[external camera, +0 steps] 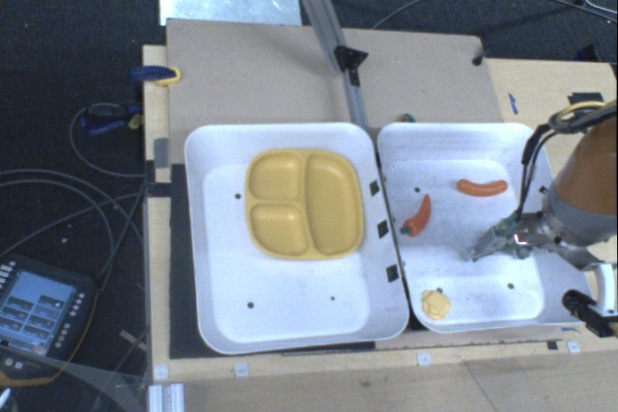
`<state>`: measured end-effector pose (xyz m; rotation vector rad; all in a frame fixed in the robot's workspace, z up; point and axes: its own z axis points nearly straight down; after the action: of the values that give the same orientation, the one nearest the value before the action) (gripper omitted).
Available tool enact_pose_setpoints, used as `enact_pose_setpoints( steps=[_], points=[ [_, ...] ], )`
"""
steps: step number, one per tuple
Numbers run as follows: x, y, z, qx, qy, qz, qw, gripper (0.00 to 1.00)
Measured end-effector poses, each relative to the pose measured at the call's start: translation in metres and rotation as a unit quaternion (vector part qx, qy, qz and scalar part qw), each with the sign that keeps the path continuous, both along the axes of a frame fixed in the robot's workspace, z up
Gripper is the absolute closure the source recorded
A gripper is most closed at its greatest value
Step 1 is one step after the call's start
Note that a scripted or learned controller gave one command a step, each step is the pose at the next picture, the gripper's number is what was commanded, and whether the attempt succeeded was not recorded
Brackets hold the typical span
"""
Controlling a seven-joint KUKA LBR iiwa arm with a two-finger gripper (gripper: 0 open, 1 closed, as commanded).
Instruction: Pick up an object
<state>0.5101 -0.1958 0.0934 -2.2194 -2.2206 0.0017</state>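
Blue-yellow clamp at bench edge; pendant on floor.

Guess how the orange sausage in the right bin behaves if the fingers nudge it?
The orange sausage looks round and smooth, so it probably rolls or slides on the right bin floor. It seems small and likely light. It lies flat and apart from the red pepper, so a nudge shouldn't disturb that.

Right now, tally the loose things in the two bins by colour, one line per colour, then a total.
Yellow: 2, the divided plate in the left bin and the small yellow piece in the right bin.
Orange: 1, the sausage.
Red: 1, the chilli pepper.
Total: 4
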Motion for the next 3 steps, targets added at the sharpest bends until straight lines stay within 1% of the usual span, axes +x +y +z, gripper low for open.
enact_pose_setpoints(
  steps=[1, 3],
  points=[
    [0.002, -0.001, 0.014, -0.0007, -0.003, 0.0, 1.0, 1.0],
    [-0.007, -0.001, 0.138, -0.002, -0.006, 0.003, 1.0, 1.0]
  ],
)
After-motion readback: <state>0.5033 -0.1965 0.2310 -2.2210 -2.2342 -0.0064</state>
